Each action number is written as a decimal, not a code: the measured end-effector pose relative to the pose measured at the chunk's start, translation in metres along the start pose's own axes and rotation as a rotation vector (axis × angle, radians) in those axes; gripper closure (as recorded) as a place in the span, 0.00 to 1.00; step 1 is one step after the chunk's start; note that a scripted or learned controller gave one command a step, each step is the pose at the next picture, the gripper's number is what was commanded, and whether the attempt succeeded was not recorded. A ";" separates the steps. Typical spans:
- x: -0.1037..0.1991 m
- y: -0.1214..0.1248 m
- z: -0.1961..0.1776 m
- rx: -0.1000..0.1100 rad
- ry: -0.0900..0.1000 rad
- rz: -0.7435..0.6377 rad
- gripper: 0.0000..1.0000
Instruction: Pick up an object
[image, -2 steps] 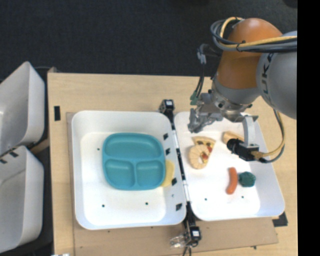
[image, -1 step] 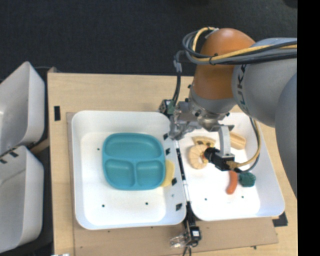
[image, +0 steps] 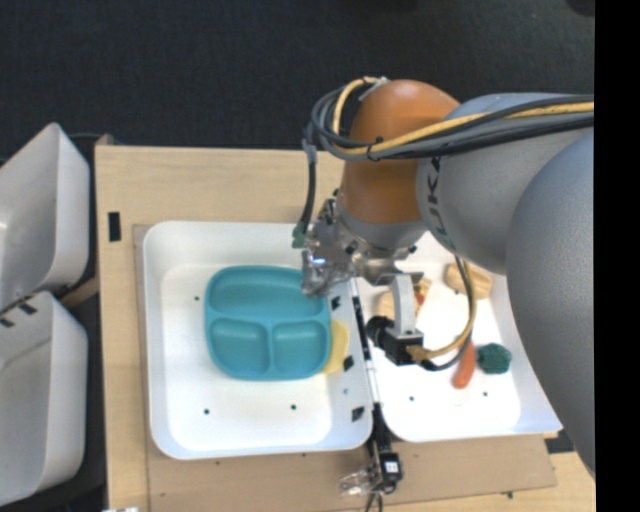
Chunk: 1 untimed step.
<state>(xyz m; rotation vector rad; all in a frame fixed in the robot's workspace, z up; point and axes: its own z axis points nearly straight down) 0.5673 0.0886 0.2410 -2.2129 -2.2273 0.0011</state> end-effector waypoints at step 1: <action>-0.003 0.001 -0.001 -0.002 0.000 0.005 0.00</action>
